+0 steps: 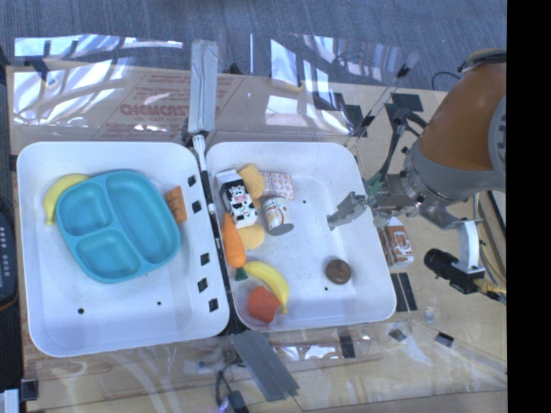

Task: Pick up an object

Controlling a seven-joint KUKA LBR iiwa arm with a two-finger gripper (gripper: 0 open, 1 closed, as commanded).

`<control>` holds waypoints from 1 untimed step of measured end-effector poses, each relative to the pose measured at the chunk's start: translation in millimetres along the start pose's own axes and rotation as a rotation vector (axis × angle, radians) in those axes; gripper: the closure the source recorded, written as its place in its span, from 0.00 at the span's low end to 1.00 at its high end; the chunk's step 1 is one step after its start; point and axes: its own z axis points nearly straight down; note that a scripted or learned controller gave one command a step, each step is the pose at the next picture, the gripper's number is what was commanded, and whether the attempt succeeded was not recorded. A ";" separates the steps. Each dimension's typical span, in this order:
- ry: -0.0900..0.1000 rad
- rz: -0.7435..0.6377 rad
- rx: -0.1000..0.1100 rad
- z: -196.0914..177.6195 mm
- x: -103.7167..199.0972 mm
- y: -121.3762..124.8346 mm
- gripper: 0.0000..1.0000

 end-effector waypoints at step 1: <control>0.003 -0.072 0.007 123.1 8.8 -19.7 0.00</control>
